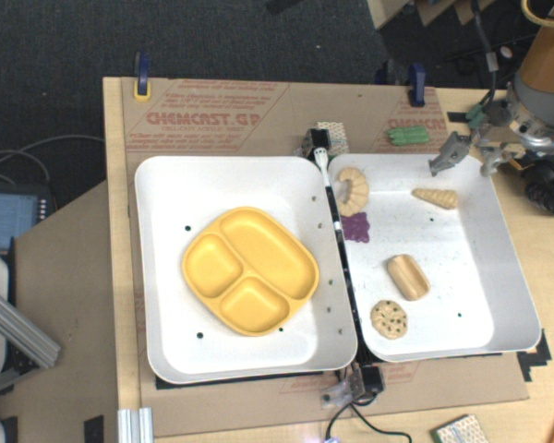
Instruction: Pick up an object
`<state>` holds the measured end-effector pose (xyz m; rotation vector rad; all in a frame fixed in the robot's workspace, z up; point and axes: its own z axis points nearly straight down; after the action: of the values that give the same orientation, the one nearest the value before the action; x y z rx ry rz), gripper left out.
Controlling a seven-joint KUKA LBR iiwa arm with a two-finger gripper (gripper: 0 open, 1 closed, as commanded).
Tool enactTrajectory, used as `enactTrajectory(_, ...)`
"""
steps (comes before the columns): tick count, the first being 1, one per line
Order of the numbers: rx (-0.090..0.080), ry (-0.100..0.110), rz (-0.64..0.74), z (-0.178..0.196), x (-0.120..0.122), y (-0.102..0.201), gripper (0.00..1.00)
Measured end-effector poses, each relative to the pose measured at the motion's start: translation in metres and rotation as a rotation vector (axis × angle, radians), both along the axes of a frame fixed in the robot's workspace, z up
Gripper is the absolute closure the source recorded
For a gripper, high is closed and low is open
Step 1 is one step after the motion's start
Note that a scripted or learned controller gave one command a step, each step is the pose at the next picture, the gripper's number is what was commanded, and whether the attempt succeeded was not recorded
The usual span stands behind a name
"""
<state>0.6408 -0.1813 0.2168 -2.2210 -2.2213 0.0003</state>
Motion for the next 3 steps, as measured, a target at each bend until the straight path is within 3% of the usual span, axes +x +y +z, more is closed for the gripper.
enactTrajectory(1,0.002,0.004,0.001,-0.129,-0.039,0.050,0.00)
enactTrajectory(2,0.002,0.005,-0.001,-0.128,-0.100,0.054,0.00)
enactTrajectory(3,0.000,0.000,-0.001,-0.118,-0.099,0.053,1.00)
